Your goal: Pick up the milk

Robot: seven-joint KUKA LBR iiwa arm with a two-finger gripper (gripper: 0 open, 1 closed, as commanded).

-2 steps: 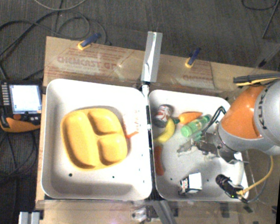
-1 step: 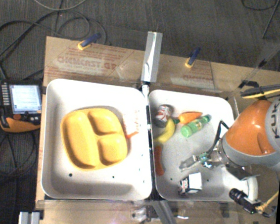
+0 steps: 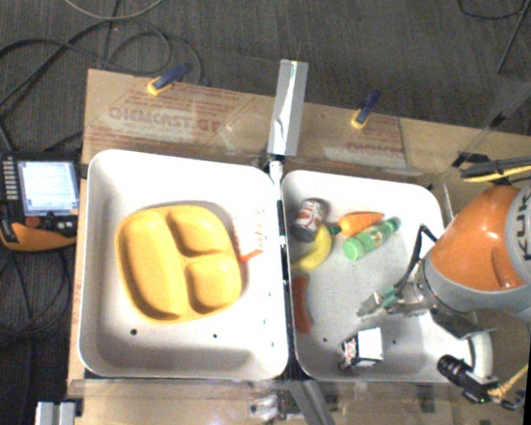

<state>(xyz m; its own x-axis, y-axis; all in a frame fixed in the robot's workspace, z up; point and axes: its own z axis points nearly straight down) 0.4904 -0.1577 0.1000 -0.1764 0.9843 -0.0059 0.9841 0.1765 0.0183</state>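
The milk (image 3: 365,346) is a small white carton with a dark side, lying near the front wall of the right bin (image 3: 419,365). My gripper (image 3: 381,302) hangs just behind and slightly right of the carton, above the bin floor, and nothing shows in its grasp. The grey arm with its orange band (image 3: 482,247) reaches in from the right and covers the bin's right part.
At the back of the right bin lie a can (image 3: 308,216), a banana (image 3: 316,250), a carrot (image 3: 363,221) and a green bottle (image 3: 370,238). A red item (image 3: 300,312) lies along its left wall. The left bin (image 3: 102,331) holds a yellow divided plate (image 3: 181,261).
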